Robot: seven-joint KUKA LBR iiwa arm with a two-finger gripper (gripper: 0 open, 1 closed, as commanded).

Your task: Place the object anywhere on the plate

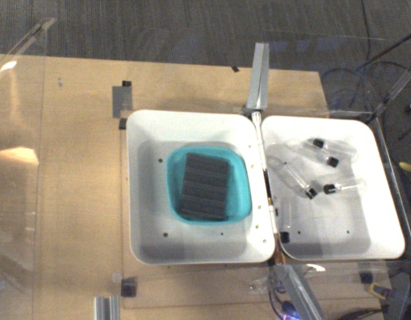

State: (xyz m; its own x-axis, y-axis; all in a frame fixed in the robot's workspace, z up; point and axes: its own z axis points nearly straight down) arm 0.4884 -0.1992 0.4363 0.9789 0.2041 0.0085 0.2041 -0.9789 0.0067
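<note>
On the wooden bench (58, 179) stand two white bins, side by side and touching along their inner rims. At the left, the left bin (140, 235) holds one teal plate (173, 179) with rounded corners, and on that plate lies one dark ridged block (205, 187), the only such piece. The block rests flat within the plate's rim. Its long axis runs from the near side of the bin to the far side, leaning slightly rightward at the far end, and its ridges run crosswise. Further right, the right bin (385, 179) holds a loose scatter of clear tubes (295, 175); four black caps (332, 161) can be counted among them. Whether the gripper is released or clenched cannot be told, nor how the block lies relative to it.
</note>
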